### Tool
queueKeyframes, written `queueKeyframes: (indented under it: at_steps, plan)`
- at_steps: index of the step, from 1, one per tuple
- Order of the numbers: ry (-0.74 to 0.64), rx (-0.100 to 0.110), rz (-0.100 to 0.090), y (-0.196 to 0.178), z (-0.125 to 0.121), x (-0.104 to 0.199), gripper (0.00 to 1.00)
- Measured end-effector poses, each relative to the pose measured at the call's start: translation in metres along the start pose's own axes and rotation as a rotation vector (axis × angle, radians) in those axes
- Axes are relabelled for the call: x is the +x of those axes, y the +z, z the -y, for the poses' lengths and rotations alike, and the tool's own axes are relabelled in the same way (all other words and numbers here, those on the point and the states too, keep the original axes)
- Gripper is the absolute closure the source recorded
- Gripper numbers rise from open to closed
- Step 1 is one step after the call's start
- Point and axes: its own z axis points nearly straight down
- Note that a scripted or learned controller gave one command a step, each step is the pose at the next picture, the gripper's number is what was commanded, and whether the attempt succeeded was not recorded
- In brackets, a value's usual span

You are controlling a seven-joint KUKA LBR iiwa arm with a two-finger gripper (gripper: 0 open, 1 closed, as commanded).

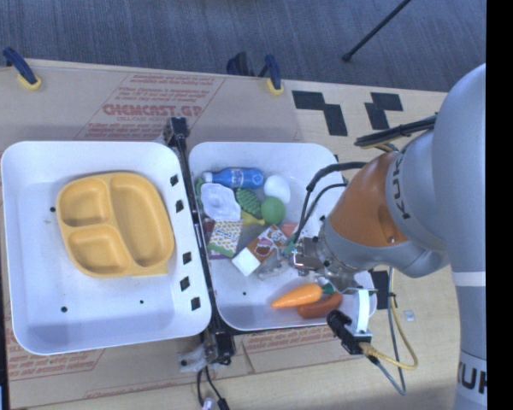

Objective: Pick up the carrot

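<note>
The orange carrot [296, 295] with a green top lies near the front right corner of the right bin [239, 319], on top of a brown sausage-like piece [318, 307]. My gripper [301, 261] hangs just above and behind the carrot, at the end of the grey arm with the orange band [368, 210]. Its fingertips are hidden among the wrist parts, and nothing shows between them.
The right bin also holds a blue bottle [237, 178], a white egg [277, 187], a green ball [273, 210], a white cup [218, 202], small cartons [225, 237] and a white block [245, 262]. A yellow divided plate [114, 223] lies in the left bin [34, 314].
</note>
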Motion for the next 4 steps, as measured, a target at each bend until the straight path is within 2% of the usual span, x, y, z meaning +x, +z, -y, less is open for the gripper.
queueKeyframes:
  at_steps: [1, 2, 3, 4]
  plan:
    - [0.014, 0.000, 0.001, 0.000, 0.001, 0.007, 0.00]
    - [-0.451, 0.000, 0.000, 0.000, 0.004, 0.027, 0.00]
    - [-0.405, 0.002, -0.001, 0.001, 0.009, 0.052, 0.00]
    - [-0.386, -0.005, 0.003, -0.180, -0.049, 0.096, 0.00]
